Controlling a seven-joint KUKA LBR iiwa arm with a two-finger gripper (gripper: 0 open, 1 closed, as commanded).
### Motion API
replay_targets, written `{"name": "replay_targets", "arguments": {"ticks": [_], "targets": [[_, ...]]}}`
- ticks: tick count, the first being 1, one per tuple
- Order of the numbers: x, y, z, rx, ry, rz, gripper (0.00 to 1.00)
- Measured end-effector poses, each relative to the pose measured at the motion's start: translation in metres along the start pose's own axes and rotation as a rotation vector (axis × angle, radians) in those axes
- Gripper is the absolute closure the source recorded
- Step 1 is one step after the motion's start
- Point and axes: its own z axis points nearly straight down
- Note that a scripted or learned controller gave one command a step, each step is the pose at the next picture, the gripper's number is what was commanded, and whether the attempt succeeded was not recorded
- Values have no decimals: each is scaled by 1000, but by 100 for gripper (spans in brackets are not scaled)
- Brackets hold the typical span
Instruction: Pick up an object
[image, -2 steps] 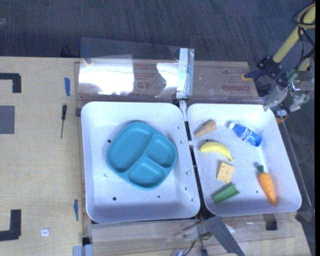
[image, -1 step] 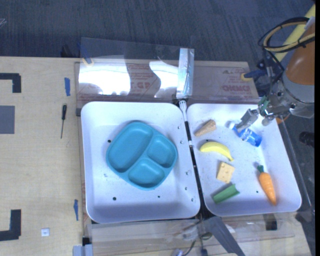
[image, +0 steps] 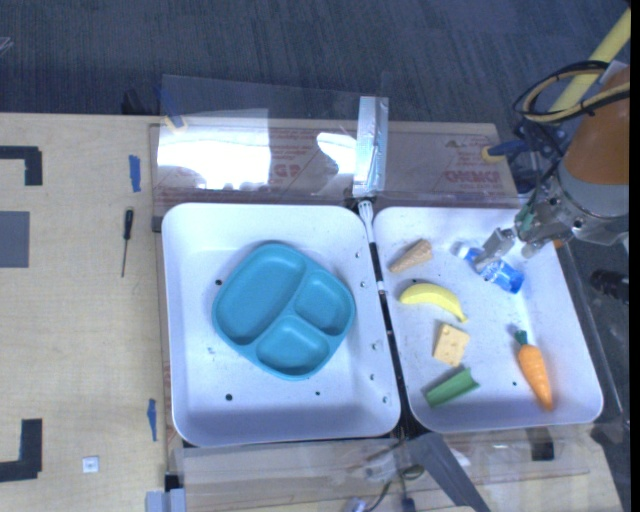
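I see the gripper (image: 492, 250) low in the right bin (image: 585, 395) over a blue object (image: 506, 276) — just at its five o'clock. Whether it's clenched or released — I can't tell.

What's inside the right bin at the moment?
In the right bin: a banana, cheese wedge, green block, carrot, tan bread-like piece and a blue item. The gripper partly covers the blue item, so its shape is unclear.
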Motion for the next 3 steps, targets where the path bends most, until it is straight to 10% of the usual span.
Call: {"name": "replay_targets", "arguments": {"ticks": [1, 2, 3], "targets": [[-16, -3, 72, -12, -4, 75, 0], [-16, -2, 62, -14, -6, 75, 100], [-28, 41, -29, 3, -2, 30, 100]]}}
